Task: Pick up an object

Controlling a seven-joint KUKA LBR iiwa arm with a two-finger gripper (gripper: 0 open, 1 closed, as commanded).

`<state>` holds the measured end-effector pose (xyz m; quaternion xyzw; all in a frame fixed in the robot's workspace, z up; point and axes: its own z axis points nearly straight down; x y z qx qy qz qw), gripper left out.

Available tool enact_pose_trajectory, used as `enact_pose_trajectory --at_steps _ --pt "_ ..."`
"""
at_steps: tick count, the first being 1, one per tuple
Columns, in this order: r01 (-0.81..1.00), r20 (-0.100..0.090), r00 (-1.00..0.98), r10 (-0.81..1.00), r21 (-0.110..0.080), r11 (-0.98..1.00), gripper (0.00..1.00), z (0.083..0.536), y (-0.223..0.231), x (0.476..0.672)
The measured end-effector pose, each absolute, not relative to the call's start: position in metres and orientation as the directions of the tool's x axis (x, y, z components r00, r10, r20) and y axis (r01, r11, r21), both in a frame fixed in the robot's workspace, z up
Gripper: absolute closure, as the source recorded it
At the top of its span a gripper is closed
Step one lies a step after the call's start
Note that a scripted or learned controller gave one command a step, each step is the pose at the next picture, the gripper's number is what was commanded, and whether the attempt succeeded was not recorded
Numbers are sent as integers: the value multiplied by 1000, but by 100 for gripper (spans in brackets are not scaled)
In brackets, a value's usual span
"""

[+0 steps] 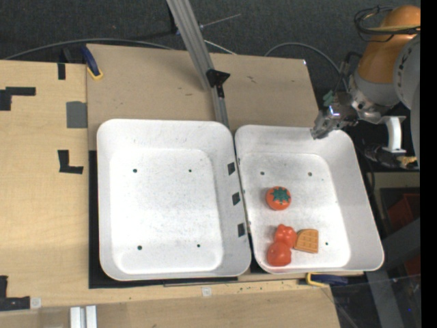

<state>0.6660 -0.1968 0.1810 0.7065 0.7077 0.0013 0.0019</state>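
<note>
In the right bin [341, 183] sits a small tomato [278, 197], light and smooth; I would pinch its round sides. My end effector [321, 131] hovers at the bin's far corner; I cannot tell its state.

2 bins [164, 132], white plastic look, matt, faintly speckled floors. Table [136, 80]: pale wood-like board, matt, scuffed. Slanted post [194, 36] at the table's far edge: ribbed grey metal, dull sheen. Tomato toy [278, 197], red toy [280, 245]: smooth, slightly glossy plastic look. Tan waffle piece [306, 240]: gridded surface, matt.
</note>
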Motion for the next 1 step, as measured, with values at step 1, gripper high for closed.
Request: enact_pose_trajectory --at_steps 1 --pt "1000 -1 -3 1000 6 3 100 232 -190 675"
